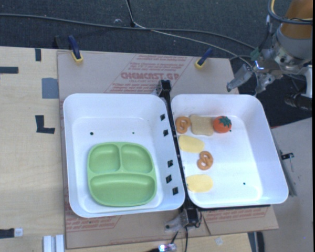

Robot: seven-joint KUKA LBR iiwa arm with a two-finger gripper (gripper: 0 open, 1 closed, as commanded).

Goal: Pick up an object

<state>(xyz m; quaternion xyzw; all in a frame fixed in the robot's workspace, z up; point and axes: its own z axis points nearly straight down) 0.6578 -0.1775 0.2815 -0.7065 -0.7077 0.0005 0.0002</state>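
Nothing's been grabbed yet. The gripper [250,81] is parked at the upper right of the frame, above and outside the far rim of the right bin [270,156], and the two fingers look to be spread apart with nothing held between them.

All the candidates are clustered in the left half of that bin: a small tomato [222,124] just beside a tan bread slice [201,125], a pretzel [182,124] touching the bread's other side, a second pretzel [205,160] lower down, and two flat yellow pieces [190,144] [199,182].

The tomato is probably the best bet, being rounded and standing proud of the floor, whereas the flat yellow bits would likely be slid over. Ideally it'd be approached straight down, with the fingers lined up so the bread isn't caught too.

The left bin [73,140], with the green divided plate [121,174], can be ignored.
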